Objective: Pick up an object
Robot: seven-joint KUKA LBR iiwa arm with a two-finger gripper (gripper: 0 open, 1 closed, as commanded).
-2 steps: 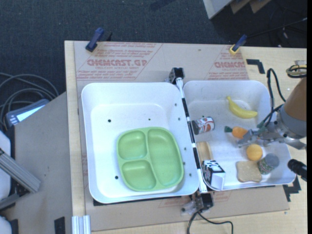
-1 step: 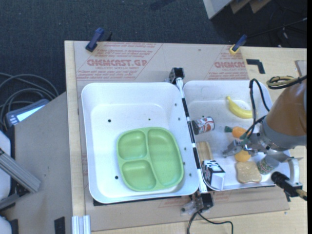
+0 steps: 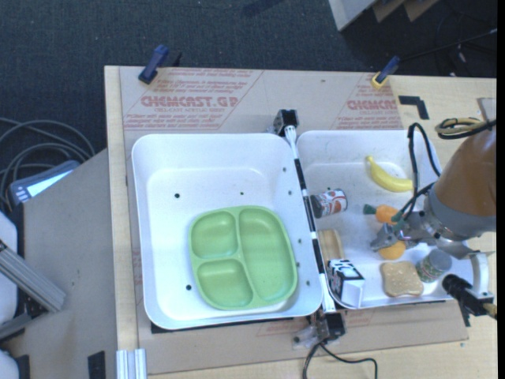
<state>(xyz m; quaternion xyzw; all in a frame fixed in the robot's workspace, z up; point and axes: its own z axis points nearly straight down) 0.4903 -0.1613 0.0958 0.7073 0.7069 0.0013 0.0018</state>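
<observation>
The right bin [image 3: 347, 144] holds a yellow banana [image 3: 388, 176], a small red and white can [image 3: 331, 203], an orange toy with a green tip [image 3: 381, 211], an orange piece [image 3: 392, 249], a slice of bread [image 3: 400, 278], a tan block [image 3: 330, 243], a black and white box [image 3: 346, 279] and a small green-lidded jar [image 3: 432, 265]. My gripper [image 3: 394, 231] hangs low over the right bin's middle, between the two orange things and very close to them. The grey wrist and the orange band cover the bin's right side.
The left bin [image 3: 158, 164] bears a green divided plate [image 3: 241, 255]. A black divider rail [image 3: 304, 204] runs between the bins. Blue [image 3: 152, 64] and yellow [image 3: 385, 71] clamps sit on the board's far edge. Cables lie on the floor at the left.
</observation>
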